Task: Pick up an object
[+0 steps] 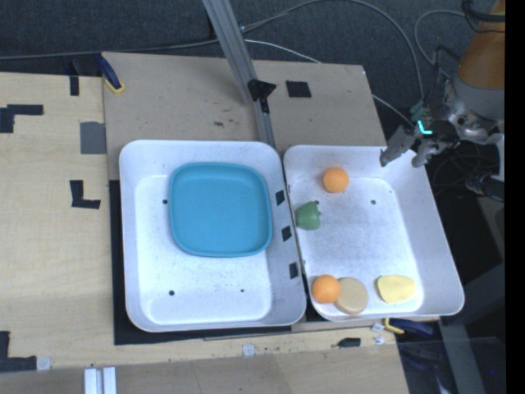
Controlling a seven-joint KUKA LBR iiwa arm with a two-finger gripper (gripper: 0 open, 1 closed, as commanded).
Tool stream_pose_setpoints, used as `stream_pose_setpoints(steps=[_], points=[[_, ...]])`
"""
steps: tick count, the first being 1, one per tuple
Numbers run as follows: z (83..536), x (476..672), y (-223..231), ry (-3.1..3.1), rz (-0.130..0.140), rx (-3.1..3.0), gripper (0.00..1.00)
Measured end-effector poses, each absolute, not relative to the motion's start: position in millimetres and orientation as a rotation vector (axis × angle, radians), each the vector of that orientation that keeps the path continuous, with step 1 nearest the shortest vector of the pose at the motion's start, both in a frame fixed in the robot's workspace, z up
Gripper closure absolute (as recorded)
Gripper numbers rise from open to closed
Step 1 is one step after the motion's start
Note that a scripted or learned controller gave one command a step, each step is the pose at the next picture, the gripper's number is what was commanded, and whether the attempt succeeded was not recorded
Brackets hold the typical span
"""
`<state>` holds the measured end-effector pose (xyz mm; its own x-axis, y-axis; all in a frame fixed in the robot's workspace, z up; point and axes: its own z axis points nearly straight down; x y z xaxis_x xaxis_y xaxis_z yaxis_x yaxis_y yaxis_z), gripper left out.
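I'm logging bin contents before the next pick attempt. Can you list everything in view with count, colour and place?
plate: 1, blue, lying flat in the left bin
left bin: 1, white, left of the divide
right bin: 1, white, right of the divide
orange balls: 2, orange, one near the far side of the right bin, one at its near left corner
green item: 1, green, at the right bin's left wall
tan disc: 1, beige, touching the near orange ball on its right
yellow item: 1, yellow, near right part of the right bin
bench: 1, light wood, under both bins
gripper: 1, dark, over the right bin's far right corner, holding nothing
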<state>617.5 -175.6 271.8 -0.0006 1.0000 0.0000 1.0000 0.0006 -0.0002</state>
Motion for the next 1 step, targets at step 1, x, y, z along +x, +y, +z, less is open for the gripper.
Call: stream_pose_setpoints(steps=[1], points=[[271.8, 617.4, -175.6, -2.222, 0.0, -2.221, 0.0]])
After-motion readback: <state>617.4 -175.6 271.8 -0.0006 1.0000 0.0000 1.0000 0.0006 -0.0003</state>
